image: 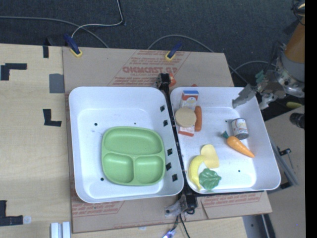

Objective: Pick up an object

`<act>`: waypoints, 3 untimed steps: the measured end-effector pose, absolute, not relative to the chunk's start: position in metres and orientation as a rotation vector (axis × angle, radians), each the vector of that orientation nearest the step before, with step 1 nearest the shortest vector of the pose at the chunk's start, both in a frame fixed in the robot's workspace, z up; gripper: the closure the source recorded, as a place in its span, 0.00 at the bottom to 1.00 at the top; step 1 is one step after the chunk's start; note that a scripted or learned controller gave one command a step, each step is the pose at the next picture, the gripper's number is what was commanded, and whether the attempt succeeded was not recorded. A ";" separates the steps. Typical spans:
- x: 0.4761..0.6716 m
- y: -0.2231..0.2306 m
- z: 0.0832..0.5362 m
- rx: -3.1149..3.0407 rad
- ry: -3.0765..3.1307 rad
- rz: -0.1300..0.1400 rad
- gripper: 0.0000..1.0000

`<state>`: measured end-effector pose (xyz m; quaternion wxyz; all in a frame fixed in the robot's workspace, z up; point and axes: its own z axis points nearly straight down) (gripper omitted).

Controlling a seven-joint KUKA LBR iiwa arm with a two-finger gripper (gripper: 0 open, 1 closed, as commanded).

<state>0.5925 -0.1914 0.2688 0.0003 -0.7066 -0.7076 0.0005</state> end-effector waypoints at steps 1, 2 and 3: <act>0.643 -0.150 0.174 -2.217 -2.220 0.003 0.00; 0.653 -0.127 0.105 -2.227 -2.229 -0.012 0.00; 0.646 -0.103 0.096 -2.241 -2.238 -0.019 0.00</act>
